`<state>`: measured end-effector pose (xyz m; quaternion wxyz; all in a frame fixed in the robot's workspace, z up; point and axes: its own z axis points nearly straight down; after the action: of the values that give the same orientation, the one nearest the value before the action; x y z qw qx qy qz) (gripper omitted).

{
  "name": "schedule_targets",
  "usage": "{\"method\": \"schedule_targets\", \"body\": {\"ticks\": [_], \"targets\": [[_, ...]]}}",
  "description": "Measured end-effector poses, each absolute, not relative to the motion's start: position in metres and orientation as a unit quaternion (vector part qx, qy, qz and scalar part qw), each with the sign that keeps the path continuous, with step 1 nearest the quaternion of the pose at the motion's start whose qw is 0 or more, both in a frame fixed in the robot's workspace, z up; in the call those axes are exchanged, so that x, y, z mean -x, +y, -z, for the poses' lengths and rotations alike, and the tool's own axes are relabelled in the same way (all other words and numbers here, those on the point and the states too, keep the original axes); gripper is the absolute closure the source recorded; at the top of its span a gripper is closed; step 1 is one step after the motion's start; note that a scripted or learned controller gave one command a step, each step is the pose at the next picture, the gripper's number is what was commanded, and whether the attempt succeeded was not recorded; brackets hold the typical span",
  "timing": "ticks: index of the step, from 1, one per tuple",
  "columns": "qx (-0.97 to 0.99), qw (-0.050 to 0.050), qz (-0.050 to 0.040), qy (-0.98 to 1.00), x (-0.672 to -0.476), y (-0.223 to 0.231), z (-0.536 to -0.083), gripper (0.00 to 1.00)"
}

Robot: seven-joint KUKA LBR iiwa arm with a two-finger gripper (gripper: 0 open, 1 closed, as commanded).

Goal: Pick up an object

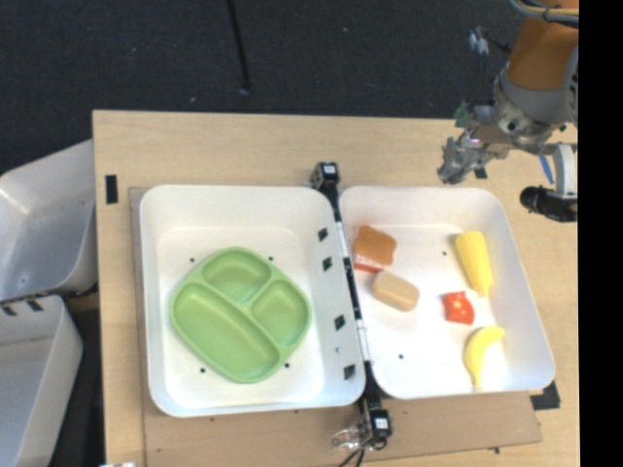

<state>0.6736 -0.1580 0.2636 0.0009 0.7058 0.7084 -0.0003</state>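
Status: the pick has not begun. The tool [465,160] hangs above the bare table [243,149] near its far right corner, just outside the far rim of the right bin [428,200]. It touches none of the objects and nothing sits between its fingers. At this size and angle, whether the fingers stand apart or together cannot be told.

All candidate objects lie in the right bin:
- an orange block [375,247] toward the bin's far left, near the divider;
- a tan block [395,291] just beside it, nearer the middle;
- a long yellow piece [474,260] toward the right wall;
- a small red piece [459,306] below it;
- a curved yellow piece [482,349] toward the near right corner.

The left bin [156,358] holds a green compartment plate [240,313], well apart from the tool.

Remaining, by judgement: bring the tool over the right bin, select one object, descend, close on it and lift. The whole task is outstanding.
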Motion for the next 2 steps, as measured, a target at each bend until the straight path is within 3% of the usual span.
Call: {"method": "schedule_targets", "body": {"ticks": [2], "targets": [[-0.706,0.0,0.0006,0.709,-0.631,-0.059,-0.248,1.0]]}}
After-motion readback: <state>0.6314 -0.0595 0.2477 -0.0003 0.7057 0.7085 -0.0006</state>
